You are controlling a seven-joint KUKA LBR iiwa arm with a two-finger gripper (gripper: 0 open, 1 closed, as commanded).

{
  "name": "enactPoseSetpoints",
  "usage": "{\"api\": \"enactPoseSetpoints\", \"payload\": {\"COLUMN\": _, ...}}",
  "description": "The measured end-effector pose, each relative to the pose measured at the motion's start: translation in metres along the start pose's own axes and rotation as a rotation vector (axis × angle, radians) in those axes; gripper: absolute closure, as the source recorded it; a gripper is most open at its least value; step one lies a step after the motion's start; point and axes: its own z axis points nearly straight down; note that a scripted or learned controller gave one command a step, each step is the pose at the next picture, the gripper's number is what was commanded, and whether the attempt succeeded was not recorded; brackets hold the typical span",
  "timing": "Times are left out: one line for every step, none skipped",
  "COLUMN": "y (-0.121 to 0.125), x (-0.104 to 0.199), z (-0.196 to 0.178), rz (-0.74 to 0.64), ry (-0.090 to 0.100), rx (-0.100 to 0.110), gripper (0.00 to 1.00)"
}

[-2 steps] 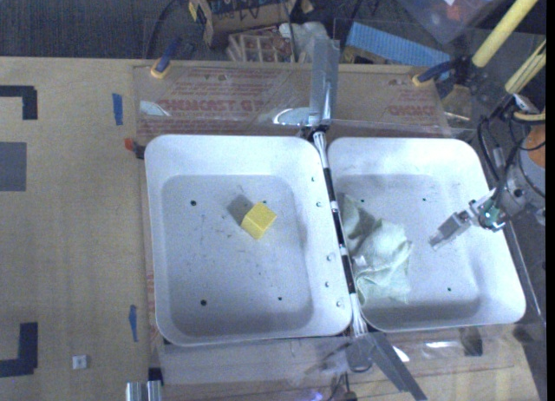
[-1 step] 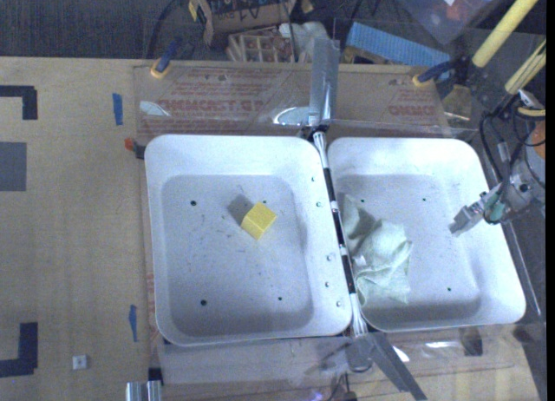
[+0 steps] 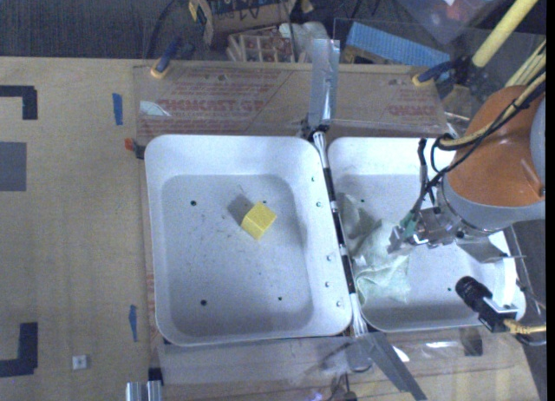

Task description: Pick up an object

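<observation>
Hovering: the gripper (image 3: pixel 406 236) hangs low over the right bin (image 3: pixel 408 169), reaching in from the right.
Jaws: too small and blurred to tell whether they are spread or pressed together; nothing can be made out between them.
Just beside them: a pale crumpled cloth (image 3: pixel 373 256) lies in the right bin against the wall shared with the other bin.
Further out: a yellow block (image 3: pixel 258 220) sits near the middle of the left bin (image 3: pixel 173 161), well apart from the gripper.
Surface: both bins rest on a wooden bench (image 3: pixel 69 217).
Risk: limp cloth may slip free or bunch up, and the nearby wall could block one side of the jaws.
</observation>
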Motion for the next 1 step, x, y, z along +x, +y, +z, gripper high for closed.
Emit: {"api": "enactPoseSetpoints", "payload": {"y": 0.0072, "x": 0.0394, "z": 0.0157, "rz": 0.134, "ry": 0.001, "rx": 0.003, "gripper": 1.0}}
